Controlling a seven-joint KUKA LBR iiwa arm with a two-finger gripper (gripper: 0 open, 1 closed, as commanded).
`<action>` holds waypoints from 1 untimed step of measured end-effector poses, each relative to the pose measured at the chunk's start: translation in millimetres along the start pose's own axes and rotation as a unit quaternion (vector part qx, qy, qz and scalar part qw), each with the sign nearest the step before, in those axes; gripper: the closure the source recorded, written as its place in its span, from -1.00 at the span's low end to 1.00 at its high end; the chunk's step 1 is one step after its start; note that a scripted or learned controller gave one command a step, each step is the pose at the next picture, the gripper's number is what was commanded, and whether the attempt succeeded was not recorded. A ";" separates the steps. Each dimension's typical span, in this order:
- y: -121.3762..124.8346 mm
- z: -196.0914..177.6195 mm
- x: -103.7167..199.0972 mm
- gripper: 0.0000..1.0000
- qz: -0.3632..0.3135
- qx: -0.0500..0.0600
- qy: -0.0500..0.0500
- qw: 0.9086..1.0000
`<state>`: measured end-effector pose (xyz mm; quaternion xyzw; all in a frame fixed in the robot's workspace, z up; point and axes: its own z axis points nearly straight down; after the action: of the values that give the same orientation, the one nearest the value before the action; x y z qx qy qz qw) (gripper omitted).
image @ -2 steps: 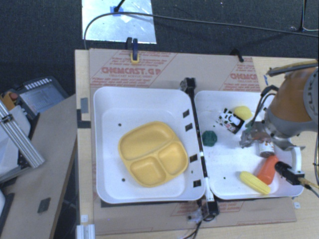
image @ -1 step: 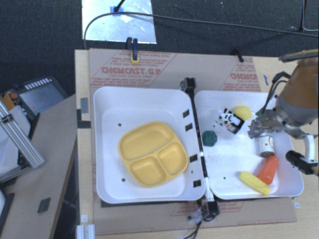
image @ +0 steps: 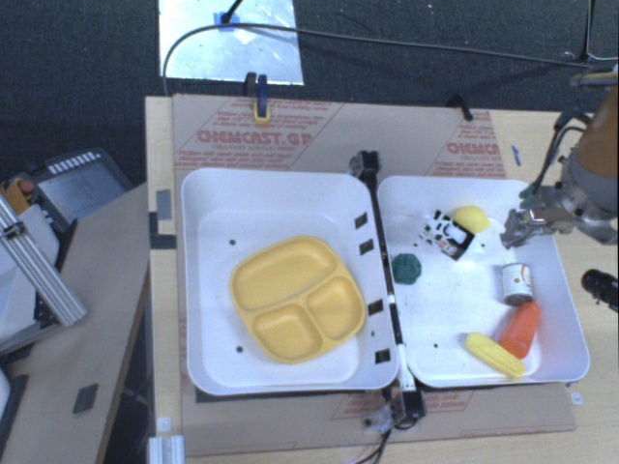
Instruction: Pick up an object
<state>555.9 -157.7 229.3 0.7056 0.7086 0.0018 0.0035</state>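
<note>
The right bin (image: 455,370) holds several small objects. A black-and-white toy (image: 445,233) lies against a yellow rounded piece (image: 471,218) near the bin's back. A dark green lump (image: 406,268) sits by the left wall. A small white can (image: 517,281) stands on the right, with an orange piece (image: 520,329) and a yellow corn-like piece (image: 494,354) in front of it. My gripper (image: 515,230) hangs over the bin's right side, just behind the can and right of the yellow rounded piece. Nothing shows in its grasp.
The left bin (image: 208,259) holds a yellow three-compartment tray (image: 295,298). A black divider strip (image: 377,259) runs between the bins. Cardboard (image: 290,138) lies under both bins. A cable (image: 406,46) crosses behind the bench, and grey equipment (image: 77,191) stands at the left.
</note>
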 end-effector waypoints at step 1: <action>-1.4 -57.2 -10.3 1.00 0.000 0.000 0.000 1.000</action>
<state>554.2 -167.9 286.6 0.7059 0.7083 0.0018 0.0037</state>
